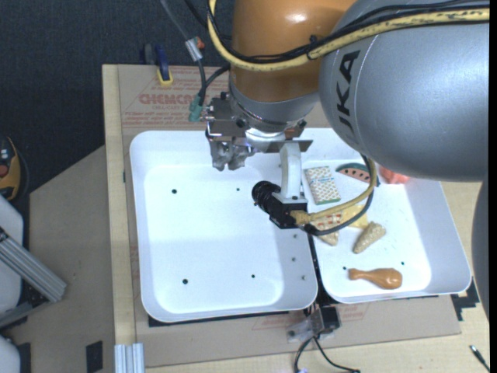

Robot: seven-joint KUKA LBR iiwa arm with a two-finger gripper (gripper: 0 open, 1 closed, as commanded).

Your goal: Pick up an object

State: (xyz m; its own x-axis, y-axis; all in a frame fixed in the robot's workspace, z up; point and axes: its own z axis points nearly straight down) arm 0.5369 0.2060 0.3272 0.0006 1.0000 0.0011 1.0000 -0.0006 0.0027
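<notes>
Jaws point(228, 160), grip state unclear, hover over left bin point(155, 208), well apart from drumstick point(377, 276)

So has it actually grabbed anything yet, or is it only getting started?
Nothing looks picked up yet. The toys lie in the right bin: a drumstick, a corn cob and a waffle-like piece. In hand: the end effector hangs over the left bin, away from them, with nothing visible in it. Left to do: reach an object, close on it and lift it.

two white bins point(155, 231) are sitting side by side on a cardboard sheet point(124, 115), a blue-and-yellow clamp point(162, 64) gripping its far edge.
</notes>
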